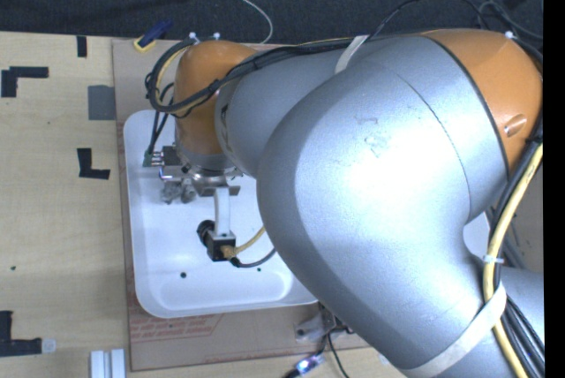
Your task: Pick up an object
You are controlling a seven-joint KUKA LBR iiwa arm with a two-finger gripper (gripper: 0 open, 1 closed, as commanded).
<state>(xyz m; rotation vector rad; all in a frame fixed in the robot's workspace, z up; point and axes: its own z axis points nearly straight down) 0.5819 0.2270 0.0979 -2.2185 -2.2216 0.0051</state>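
While the big grey arm [380, 191] looms across, the gripper [184, 189] hangs over the white bin [157, 279]. Open or closed, I can't tell.

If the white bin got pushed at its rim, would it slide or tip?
Likely slide: the bin looks shallow and wide, so tipping seems unlikely. Its thin, glossy walls suggest light plastic that may flex under a push. It rests on a flat brown sheet; whether it is fastened there, I cannot tell.
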